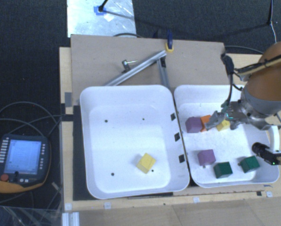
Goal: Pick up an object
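Observation:
My gripper [220, 118] is low in the right bin [215, 94], reaching in from the right. It sits directly over a small yellow block [223, 125] and right beside an orange block [206, 122]. A purple block [193, 125] touches the orange one on its left. Nearer the front of this bin lie another purple block [206, 157] and two dark green blocks [222, 169] [249, 164]. Whether the gripper touches the yellow block is unclear from this angle.
The left bin [98, 102] holds one yellow block [146, 163] near its front. A metal bar [135, 68] lies on the board behind the bins. A teach pendant [18, 161] rests on the floor at the left.

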`<state>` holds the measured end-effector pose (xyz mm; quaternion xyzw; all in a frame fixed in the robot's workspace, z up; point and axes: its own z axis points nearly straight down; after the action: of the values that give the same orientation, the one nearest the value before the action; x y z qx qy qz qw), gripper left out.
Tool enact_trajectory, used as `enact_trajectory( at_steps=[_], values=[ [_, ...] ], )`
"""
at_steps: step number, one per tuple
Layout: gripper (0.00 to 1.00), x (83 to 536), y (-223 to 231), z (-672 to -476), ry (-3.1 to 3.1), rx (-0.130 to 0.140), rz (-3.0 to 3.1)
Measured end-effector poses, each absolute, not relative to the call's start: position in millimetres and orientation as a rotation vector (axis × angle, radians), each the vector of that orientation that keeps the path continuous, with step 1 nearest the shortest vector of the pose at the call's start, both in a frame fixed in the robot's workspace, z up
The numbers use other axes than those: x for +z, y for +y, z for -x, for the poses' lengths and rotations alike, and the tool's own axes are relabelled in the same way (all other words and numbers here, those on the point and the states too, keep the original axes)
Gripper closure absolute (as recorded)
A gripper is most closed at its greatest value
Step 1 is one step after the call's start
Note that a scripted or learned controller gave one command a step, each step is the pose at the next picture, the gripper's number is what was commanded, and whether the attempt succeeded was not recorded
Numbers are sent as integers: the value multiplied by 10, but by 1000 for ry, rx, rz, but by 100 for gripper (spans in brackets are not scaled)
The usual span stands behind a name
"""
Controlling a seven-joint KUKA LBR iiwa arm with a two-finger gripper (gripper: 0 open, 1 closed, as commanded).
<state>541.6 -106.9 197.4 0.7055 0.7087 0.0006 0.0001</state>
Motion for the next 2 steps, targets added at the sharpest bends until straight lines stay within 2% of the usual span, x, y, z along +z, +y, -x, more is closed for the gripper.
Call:
enact_trajectory(
  at_steps=[1,2],
  values=[
    [0,1975,-1070,-5416,2225,3,-2217],
    [0,1554,-1102,-5408,2225,-3,-2221]
  ],
)
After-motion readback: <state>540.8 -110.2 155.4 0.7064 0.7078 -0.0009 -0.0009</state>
